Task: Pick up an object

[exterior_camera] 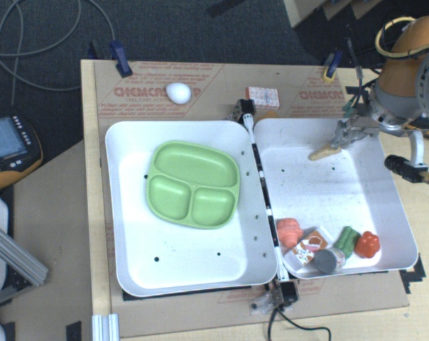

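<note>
Glossy red pepper (pixel 368 244), crinkly packet (pixel 310 247) in right bin corner; hand (pixel 344 135) pinching tan stick (pixel 325 153).

My gripper (pixel 344 135) is over the far part of the right bin (pixel 385 190); the divided plate (pixel 193 184) lies in the left bin (pixel 129 212); small objects (pixel 328 244) lie in the right bin's near corner.

A white ball (pixel 177 92) lies on the board at twelve o'clock from the left bin (pixel 122 190) (which carries a green divided plate (pixel 193 183)).
</note>
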`<state>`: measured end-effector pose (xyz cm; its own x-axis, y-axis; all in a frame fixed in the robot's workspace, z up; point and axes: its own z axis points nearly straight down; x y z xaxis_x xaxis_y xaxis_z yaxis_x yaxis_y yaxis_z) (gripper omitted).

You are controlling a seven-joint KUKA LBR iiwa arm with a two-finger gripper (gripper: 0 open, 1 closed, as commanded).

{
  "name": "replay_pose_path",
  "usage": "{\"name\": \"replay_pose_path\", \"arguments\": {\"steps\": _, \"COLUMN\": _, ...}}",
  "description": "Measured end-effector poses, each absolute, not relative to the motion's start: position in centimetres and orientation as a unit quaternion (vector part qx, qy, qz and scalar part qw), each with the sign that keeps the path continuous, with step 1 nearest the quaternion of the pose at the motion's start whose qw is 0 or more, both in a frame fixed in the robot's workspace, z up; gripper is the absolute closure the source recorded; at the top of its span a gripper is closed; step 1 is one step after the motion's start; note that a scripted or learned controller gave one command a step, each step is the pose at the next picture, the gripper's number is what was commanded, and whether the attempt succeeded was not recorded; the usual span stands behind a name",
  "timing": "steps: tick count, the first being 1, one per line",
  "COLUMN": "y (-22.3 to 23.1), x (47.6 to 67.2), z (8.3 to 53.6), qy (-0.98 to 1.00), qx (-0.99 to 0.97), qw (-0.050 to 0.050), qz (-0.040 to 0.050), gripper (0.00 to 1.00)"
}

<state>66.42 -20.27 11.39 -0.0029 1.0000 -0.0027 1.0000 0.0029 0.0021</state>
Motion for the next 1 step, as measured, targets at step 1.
{"name": "replay_pose_path", "arguments": {"steps": 1, "y": -20.25, "x": 66.39, "z": 11.31, "qy": 0.708, "qx": 0.706, "qw": 0.001, "qz": -0.0005, "gripper": 0.00}}
